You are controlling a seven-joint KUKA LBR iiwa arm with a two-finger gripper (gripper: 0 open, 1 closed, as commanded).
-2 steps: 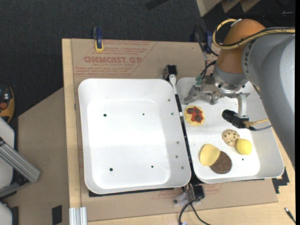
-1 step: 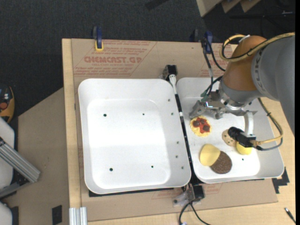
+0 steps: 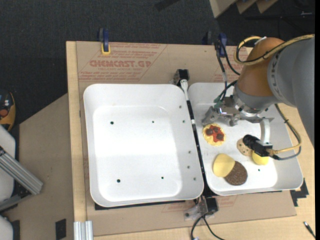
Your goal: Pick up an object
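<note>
My gripper (image 3: 220,119) hangs over the back left part of the right bin (image 3: 285,181), under the orange-banded wrist (image 3: 260,69). Its fingers stand apart with nothing between them. Just below the fingertips lies a small round toy pizza (image 3: 214,134) with red topping. To its right lies a tan cookie (image 3: 244,145) beside a yellow piece (image 3: 260,158), both partly covered by a black part of the arm's cabling. Near the bin's front lie a yellow round piece (image 3: 222,164) and a brown disc (image 3: 236,174), touching each other.
The left bin (image 3: 100,104) sits against the right one along a black hinge strip (image 3: 192,129). Both rest on a cardboard-covered board (image 3: 125,59) held by blue clamps at the back. A yellow cable (image 3: 296,145) loops over the right bin's right side.
</note>
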